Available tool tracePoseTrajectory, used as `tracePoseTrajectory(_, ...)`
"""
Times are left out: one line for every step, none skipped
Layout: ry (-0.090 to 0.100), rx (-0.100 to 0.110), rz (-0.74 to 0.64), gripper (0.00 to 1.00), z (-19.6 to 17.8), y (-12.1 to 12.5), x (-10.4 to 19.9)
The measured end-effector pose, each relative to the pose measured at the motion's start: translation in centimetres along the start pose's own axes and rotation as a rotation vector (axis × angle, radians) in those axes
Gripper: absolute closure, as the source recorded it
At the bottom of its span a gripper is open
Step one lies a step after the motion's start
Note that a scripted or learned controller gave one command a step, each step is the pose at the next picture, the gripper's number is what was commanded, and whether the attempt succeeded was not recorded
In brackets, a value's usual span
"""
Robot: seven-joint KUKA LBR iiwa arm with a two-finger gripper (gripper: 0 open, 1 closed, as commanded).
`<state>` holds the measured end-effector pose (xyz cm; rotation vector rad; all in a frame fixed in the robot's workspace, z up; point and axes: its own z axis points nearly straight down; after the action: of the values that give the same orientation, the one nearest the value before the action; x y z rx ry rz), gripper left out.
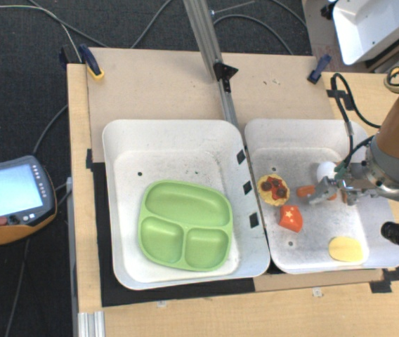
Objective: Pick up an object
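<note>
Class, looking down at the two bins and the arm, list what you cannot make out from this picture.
- Gripper fingers: small and blurred, so open or shut is unclear.
- Whether it touches the small orange piece: too small to tell.
- White ball: partly hidden by the gripper.
- Topping on the yellow round item: too small to identify.

Wooden bench [157,83] on dark carpet [17,83]; cables [38,9] trailing.

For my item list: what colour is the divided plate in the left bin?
Light green plate, plain, seen clearly in the camera view.
</note>
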<state>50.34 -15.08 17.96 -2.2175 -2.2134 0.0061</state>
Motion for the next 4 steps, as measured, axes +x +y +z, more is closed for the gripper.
tracePoseTrajectory(0.0,-0.002,-0.001,0.0,4.3,-0.2,0.1)
tracePoseTrajectory(-0.002,-0.009,-0.001,1.0,2.9,-0.1,0.1)
tracePoseTrajectory(-0.006,-0.017,-0.004,1.0,-3.5,-0.1,0.2)
tracePoseTrajectory(-0.005,-0.016,-0.004,1.0,-8.4,0.0,0.2)
